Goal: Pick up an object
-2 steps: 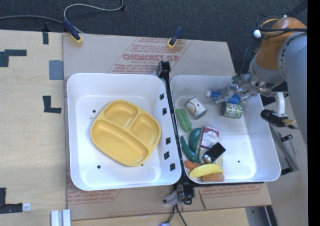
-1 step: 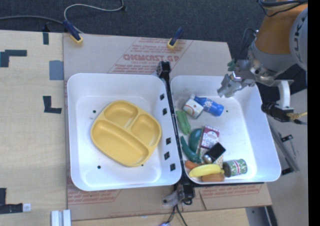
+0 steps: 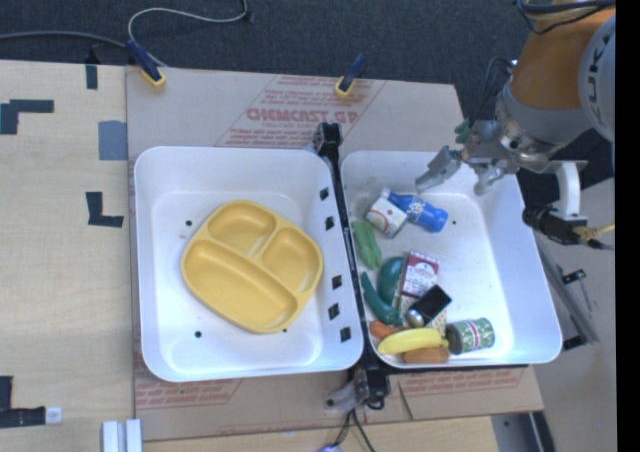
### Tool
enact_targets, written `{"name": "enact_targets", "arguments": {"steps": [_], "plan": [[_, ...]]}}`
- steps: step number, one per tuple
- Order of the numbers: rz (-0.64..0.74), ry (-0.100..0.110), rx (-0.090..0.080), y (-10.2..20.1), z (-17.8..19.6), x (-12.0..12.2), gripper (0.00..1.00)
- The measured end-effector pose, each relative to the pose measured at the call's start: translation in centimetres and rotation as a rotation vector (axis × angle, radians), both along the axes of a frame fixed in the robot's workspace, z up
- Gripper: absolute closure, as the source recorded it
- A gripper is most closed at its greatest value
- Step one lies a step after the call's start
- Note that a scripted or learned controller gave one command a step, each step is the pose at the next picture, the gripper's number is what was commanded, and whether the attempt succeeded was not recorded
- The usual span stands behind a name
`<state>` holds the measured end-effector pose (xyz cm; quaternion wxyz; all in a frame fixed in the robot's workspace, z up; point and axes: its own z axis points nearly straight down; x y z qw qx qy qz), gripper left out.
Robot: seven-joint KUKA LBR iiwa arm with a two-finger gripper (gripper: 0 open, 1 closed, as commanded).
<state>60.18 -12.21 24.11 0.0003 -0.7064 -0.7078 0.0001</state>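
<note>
Dark grey carpet fills the far part of the scene, and nearer lies a brown cardboard sheet [image 3: 290, 115] with red print, held by two yellow and blue clamps [image 3: 146, 64] at its far edge. On this sheet stand two shallow white bins side by side. The left white bin [image 3: 160, 200] holds a yellow plastic plate with three compartments [image 3: 252, 265], which lies flat near the middle.

The right white bin [image 3: 510, 270] holds the small objects. A blue and white bottle [image 3: 405, 212] lies on its side in the far part of the bin. A long green vegetable-shaped toy [image 3: 366, 243] lies along the left wall. Nearer, a dark teal rounded object [image 3: 389, 275] touches a small red and white carton [image 3: 418, 273], and a black flat block [image 3: 431, 302] leans just beside the carton. At the near edge lie a yellow banana toy [image 3: 411, 341], an orange carrot-like toy [image 3: 384, 328] and a small green can with a silver end [image 3: 472, 334], which is on its side.

The grey arm with the orange band [image 3: 560, 50] reaches in from the right. Its two-finger gripper [image 3: 462, 171] hangs over the far right part of the right bin, just beside the blue and white bottle but apart from it. The fingers [image 3: 434, 175] stand spread open, and nothing is between them.
</note>
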Motion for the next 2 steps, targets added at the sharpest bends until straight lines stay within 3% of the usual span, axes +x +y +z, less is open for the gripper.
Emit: {"name": "enact_targets", "arguments": {"steps": [1,2], "plan": [[-0.001,0.004,0.001,0.7,-13.8,0.3,0.00],[-0.002,-0.002,-0.002,2.4,-15.6,-1.3,0.00]]}}
